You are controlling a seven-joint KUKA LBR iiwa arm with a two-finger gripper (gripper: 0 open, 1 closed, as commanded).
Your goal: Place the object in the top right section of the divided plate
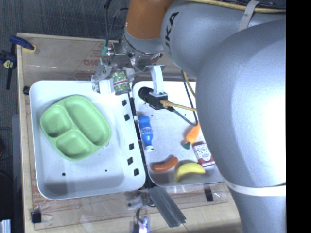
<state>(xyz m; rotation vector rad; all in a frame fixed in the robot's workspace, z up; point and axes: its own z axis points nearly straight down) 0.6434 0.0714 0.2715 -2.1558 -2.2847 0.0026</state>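
A green divided plate point(75, 125) with three sections lies in the left white bin point(58, 183). My gripper point(115, 81) hangs over the far right corner of that bin, just beyond the plate's upper right edge. It is shut on a small jar with a green and white label point(120, 81), which sits between a pale finger point(102, 85) on its left and the other finger on its right. The jar is held above the bin floor, off the plate.
The right bin point(167, 130) holds a blue bottle point(145, 132), a sausage point(164, 164), a banana point(189, 170), a carrot point(193, 134) and a red-labelled packet point(203, 153). The black divider wall point(132, 130) runs between the bins. The big grey arm covers the right side.
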